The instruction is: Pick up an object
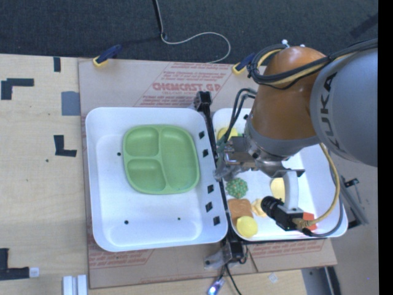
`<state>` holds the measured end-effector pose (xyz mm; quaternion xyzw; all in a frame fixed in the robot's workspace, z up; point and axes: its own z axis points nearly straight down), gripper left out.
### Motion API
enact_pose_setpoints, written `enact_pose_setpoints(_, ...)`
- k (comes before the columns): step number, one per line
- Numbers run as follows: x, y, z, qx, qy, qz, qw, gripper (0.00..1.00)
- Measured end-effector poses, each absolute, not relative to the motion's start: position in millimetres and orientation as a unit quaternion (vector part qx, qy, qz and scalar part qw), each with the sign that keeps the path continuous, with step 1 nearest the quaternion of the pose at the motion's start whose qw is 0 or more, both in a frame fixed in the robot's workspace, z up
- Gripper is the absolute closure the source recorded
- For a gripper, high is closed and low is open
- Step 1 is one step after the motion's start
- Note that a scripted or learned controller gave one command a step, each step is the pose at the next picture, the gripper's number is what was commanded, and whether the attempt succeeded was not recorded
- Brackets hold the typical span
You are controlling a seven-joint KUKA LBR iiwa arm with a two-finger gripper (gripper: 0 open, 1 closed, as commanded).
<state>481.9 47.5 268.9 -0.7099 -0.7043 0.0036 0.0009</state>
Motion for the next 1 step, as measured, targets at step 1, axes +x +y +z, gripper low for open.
enact_pose_setpoints(1,484.4,69.2,390.1,-0.705,-0.709,-0.0047,-0.003,1.0)
